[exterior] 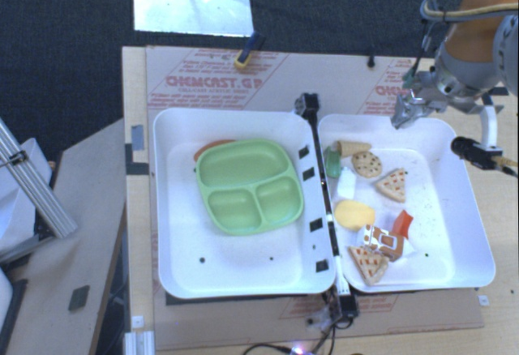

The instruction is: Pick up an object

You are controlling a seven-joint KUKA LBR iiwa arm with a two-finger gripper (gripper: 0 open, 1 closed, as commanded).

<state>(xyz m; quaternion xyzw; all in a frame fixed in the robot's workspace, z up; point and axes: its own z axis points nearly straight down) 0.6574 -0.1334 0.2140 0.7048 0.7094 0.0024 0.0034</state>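
We see the gripper [405,114] poised above the right bin's [466,207] far rim, grasping nothing; whether it is released or clenched we cannot tell. Toy foods, including a cookie [366,164], lie below, within reach.

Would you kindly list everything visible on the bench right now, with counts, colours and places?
bins: two, white, side by side on the bench
divided tray: one, light green, left bin
cookie: one, tan with dark chips, right bin
pizza slices: two, tan and red, right bin
yellow lump: one, yellow, right bin near the divider
gripper: one, grey, above the right bin's far edge
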